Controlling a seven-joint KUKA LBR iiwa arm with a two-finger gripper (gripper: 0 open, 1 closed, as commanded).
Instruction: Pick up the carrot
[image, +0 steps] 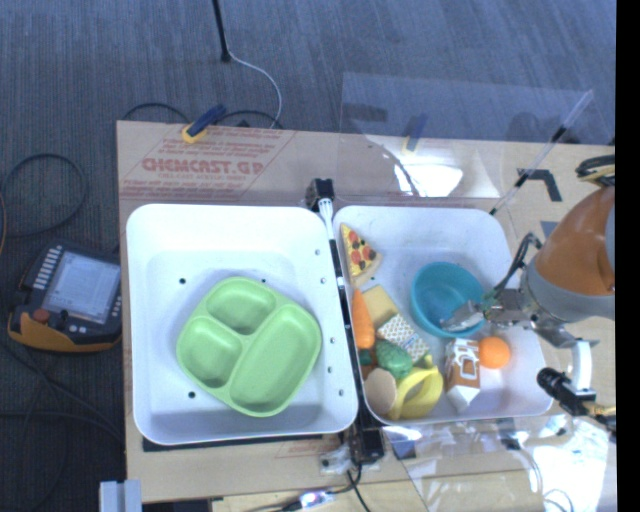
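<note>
Carrot (362, 321) first: we find it in the right bin (500, 232), lying along that bin's left wall, a short orange piece pointing up and down the view, just below the pizza slice toy (357, 250) and beside a pale cheese-like block (380, 303).

Starting at the near edge of that bin, we see a yellow cup (420, 393) on its side with a tan rounded piece (378, 386) touching it, a green leafy toy (394, 356) just above, and a small white carton (462, 368) to the right. An orange ball (494, 352) sits just beside the carton. A little farther back is a blue bowl (447, 297), and the gripper (470, 316) reaches in from the right to the bowl's near rim; we cannot tell how it is set. It is well apart from the carrot, with the checked wafer toy (402, 331) between them.

In the left bin (150, 300) we see a green divided plate (252, 345), tilted in the view. Past both bins the bench (200, 160) shows brown cardboard with red lettering, and on the floor at the left lies a handheld control pendant (68, 298).
</note>
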